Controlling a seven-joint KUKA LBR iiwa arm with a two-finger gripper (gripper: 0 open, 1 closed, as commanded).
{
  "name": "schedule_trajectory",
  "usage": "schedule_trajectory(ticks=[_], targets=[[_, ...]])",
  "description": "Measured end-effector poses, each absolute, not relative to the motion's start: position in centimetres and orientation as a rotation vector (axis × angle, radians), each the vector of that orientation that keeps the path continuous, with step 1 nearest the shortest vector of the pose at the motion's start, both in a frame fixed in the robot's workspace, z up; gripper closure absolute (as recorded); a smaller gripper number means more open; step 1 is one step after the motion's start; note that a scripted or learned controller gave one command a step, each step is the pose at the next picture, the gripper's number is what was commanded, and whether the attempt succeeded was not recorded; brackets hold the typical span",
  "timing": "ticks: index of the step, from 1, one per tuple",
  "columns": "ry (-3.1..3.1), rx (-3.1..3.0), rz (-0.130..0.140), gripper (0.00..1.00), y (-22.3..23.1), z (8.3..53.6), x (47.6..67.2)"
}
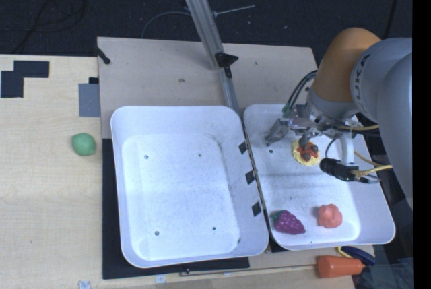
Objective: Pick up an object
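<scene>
Your claw (304, 139) hung over the yellow-and-red toy (306, 153) in the right bin (377, 230); I couldn't tell its opening. Cables crowded there, so a descent risked knocking the toy aside.

The arm's hand (304, 139) hangs over the right bin (363, 230), just above a yellow-and-red toy (306, 154). At that bin's 6 o'clock edge lie purple grapes (289, 221) and a pink lump (329, 215). A green ball (84, 144) rests on the tabletop (40, 213), at 9 o'clock from the left bin (135, 126).
</scene>
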State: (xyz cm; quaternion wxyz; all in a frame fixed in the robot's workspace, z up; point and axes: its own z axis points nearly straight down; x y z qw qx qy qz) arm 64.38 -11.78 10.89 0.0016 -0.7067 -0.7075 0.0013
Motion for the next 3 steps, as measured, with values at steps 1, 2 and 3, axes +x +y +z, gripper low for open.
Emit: schedule_trajectory(ticks=[1,2,3], targets=[[-2.222,-2.221,0.000,1.00,-11.9,12.1,64.5],[-2.224,-2.223,-0.003,1.00,-12.7,17.8,64.8],[-2.223,-2.224,-0.004,1.00,-12.7,22.5,64.9]])
